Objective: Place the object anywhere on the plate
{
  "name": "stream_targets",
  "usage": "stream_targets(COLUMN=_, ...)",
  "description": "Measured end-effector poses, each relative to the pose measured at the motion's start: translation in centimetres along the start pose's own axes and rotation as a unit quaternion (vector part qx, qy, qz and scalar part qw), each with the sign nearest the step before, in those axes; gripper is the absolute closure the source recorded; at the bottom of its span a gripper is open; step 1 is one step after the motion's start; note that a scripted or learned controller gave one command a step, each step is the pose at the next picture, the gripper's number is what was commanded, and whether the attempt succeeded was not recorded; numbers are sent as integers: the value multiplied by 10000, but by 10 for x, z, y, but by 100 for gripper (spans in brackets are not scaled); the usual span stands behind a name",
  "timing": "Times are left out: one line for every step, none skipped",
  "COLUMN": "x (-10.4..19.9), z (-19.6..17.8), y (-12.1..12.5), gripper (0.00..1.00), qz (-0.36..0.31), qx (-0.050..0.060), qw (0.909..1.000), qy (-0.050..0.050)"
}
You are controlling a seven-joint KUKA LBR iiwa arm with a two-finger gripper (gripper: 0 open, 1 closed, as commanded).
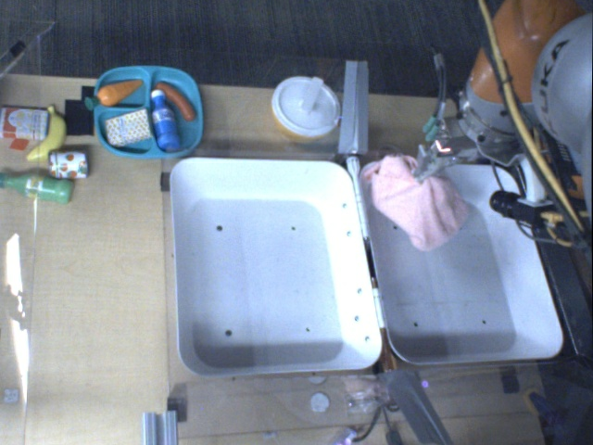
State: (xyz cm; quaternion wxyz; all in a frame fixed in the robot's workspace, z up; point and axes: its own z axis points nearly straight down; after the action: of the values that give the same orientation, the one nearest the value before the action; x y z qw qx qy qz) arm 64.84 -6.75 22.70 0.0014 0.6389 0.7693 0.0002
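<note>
The arm (547, 72) enters from the right and ends above the far-left corner of the right bin (482, 341). The gripper (432, 160) points down at that corner and meets the top of a pink cloth (419, 207). The cloth bunches upward at the fingers, so the pincer appears closed on it, gripping a fold of fabric. The rest of the cloth hangs and spreads over the bin floor, near the bin's far wall and just beside its left wall.

All other positions are given relative to the right bin:

1. The left bin (269, 267) sits directly to its left, the 2 rims touching along a shared edge.
2. A white lidded cup (306, 107) stands on the bench beyond the far-left corner, just outside both bins.
3. A blue divided plate (190, 109) lies further left, past the far-left corner of the left bin. It has 3 compartments holding an orange carrot-like item (122, 92), a blue bottle (165, 123) and other small items.
4. A banana (51, 133), a small can (68, 164) and a green bottle (37, 187) lie at the far-left end of the bench, well apart from the right bin.

Black and yellow cables (519, 109) run along the arm above the right bin's far-right side
</note>
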Motion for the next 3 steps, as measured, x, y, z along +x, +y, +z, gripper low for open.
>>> stream_targets(x=2, z=2, y=2, gripper=100, qz=-37, qx=-2, qw=10000, qy=-1)
stream_targets(x=50, z=-5, y=3, gripper=100, qz=-2040, qx=-7, qw=9790, qy=7)
stream_targets(x=101, z=-14, y=-5, gripper=100, qz=-3954, qx=-17, qw=9185, qy=6)
